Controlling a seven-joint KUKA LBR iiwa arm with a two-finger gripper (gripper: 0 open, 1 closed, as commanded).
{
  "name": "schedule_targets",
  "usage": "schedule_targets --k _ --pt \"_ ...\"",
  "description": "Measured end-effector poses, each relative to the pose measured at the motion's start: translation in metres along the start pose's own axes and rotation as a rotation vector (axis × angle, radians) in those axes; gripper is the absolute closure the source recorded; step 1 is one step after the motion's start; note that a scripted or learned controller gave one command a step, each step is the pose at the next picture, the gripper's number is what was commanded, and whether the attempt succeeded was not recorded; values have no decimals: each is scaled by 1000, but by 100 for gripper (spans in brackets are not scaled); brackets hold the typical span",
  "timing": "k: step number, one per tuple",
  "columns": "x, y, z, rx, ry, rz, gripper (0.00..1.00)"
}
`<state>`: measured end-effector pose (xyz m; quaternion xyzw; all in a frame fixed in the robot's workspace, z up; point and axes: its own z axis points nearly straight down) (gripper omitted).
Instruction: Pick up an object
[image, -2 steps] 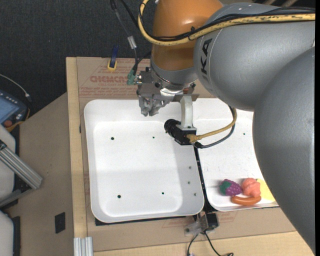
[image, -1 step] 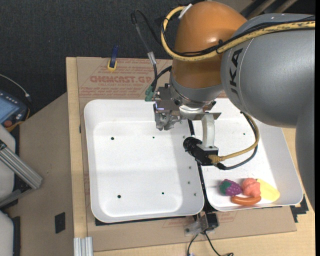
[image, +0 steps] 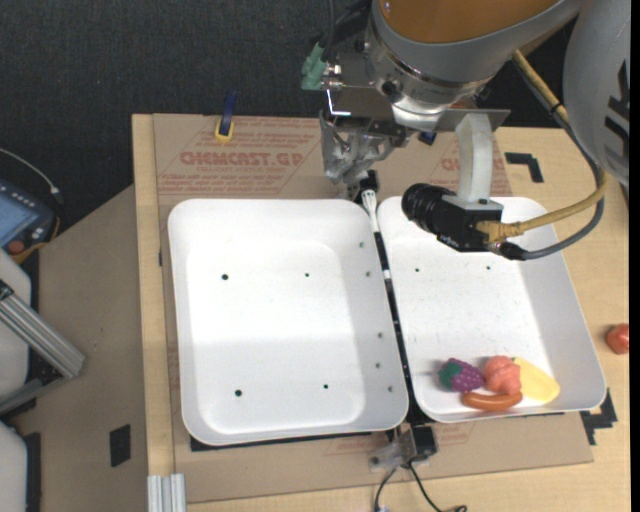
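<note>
While your gripper (image: 358, 172) hangs over the bins' far edge, jaw state unreadable, toy grapes (image: 461, 375) sit in the right bin (image: 560, 300).

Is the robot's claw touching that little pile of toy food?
Apart. The camera view shows the gripper at the bins' far edge, while the toy food lies in the right bin's near corner, bare white floor between.

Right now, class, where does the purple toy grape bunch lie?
The purple grape bunch lies in the right bin, near its front edge, leftmost of a small cluster, touching the orange-red toy beside it.
</note>
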<state>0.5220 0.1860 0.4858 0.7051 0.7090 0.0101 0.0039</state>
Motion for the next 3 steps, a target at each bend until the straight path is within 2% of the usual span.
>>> schedule_targets --k 1,2,3 --pt "41 -21 60 28 -10 0 100" --pt "39 -37 -39 8 -2 3 100" --pt "24 16 -49 14 -8 10 100"
